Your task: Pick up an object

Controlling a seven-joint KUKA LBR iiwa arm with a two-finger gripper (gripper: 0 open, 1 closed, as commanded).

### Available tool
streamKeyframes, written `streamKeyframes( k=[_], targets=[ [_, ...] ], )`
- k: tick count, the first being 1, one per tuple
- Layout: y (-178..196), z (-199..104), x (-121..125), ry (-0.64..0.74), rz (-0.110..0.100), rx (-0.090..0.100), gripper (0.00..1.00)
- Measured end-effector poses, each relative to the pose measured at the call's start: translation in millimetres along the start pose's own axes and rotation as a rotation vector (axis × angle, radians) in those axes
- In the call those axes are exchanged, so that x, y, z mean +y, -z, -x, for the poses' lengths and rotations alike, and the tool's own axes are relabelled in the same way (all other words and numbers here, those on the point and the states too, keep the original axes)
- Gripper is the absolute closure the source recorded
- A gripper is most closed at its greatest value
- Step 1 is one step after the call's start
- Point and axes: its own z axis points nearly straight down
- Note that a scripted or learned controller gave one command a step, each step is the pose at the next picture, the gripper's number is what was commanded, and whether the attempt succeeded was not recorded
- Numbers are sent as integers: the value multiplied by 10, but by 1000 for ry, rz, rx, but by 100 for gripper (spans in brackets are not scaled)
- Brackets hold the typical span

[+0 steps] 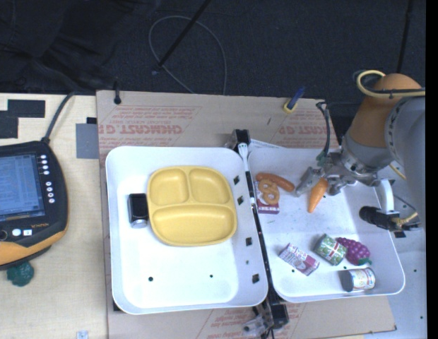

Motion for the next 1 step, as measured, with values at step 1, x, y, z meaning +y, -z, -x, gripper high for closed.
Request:
streamKeyframes(
  k=[1],
  targets=[
    [-3, -768, 14, -3, 17, -18, 0]
  ],
)
